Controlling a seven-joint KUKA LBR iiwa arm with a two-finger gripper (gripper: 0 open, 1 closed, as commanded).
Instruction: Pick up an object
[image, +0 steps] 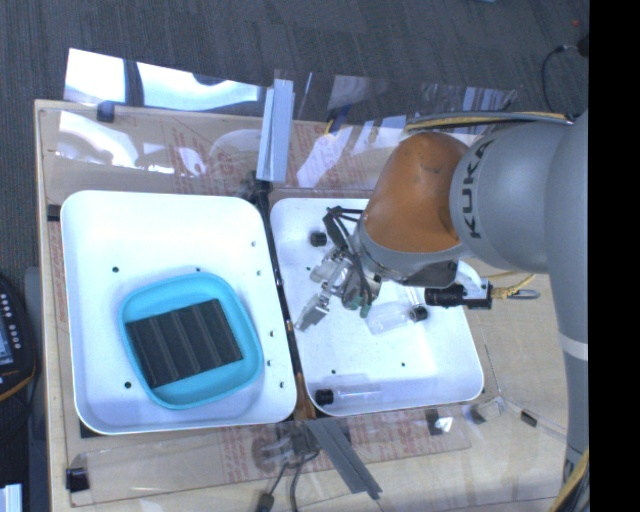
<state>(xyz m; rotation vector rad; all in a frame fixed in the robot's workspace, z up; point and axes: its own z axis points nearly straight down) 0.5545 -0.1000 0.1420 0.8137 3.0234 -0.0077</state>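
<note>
Arm (470, 200) hides much of right bin (440, 375); fingers' (318, 312) state indiscernible.

Both bins (90, 300) plain white. Left bin, 6 o'clock: light-blue tray (190, 340) with dark grey ribbed insert. Arm (520, 200) grey with orange band; desk (400, 450) tan.

Left bin (90, 300) — holds a blue tray (190, 340) with dark ribbed insert. Right bin (460, 375) — gripper (330, 295) lowered inside; small clear item (385, 318), possibly a tube, just beside it. Grey arm (510, 200) overhead.
</note>
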